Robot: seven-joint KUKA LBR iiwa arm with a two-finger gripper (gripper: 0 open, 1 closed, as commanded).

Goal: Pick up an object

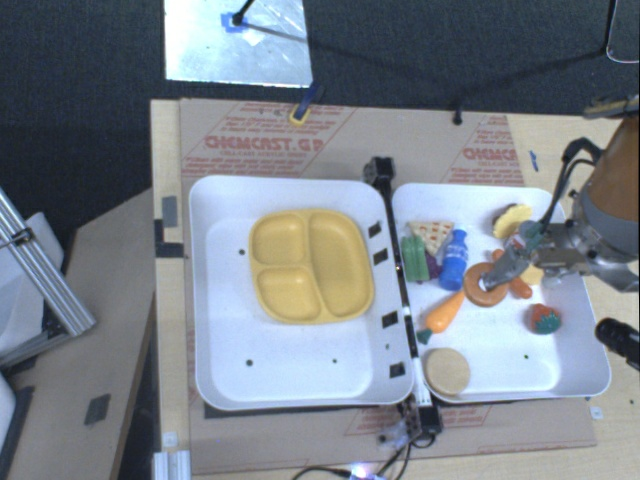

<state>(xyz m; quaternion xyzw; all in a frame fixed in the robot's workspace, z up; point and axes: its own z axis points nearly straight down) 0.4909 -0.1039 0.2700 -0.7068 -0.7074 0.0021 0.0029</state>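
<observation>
Where the right bin (580, 373) sits on the desk, we log the jaws (497, 276) over a brown ring (487, 290), blue bottle (455, 259) at nine o'clock; jaw state unclear.

Brown ring (487, 290) lies flat in the right bin (575, 373), beside the blue bottle (455, 258).

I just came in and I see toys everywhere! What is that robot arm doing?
The robot arm is reaching in from the right, and its gripper is right over a brown ring in the right bin, among toy foods like a carrot, a blue bottle and a strawberry. I cannot tell if it has grabbed anything yet. The left bin holds a yellow divided plate.
</observation>
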